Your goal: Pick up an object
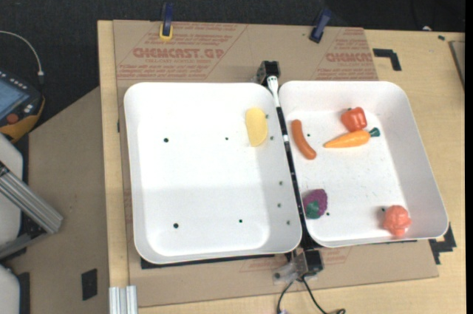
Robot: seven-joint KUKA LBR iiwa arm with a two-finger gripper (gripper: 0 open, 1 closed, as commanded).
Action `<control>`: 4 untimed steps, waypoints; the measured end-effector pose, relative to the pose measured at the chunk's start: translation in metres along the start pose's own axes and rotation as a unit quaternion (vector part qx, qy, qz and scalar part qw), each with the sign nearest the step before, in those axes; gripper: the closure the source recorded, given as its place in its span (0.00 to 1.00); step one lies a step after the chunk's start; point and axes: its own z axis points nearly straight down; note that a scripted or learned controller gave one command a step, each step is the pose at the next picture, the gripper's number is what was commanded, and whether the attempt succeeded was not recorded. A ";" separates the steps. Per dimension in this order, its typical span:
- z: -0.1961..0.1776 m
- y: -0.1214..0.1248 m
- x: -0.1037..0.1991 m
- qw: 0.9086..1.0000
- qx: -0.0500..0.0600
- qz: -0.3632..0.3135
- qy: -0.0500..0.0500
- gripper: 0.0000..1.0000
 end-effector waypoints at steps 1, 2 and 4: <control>-0.011 0.001 0.000 1.000 -0.003 0.000 -0.001 1.00; -0.022 0.002 0.000 1.000 -0.005 -0.001 -0.003 1.00; -0.044 0.004 0.001 1.000 -0.011 -0.002 -0.005 1.00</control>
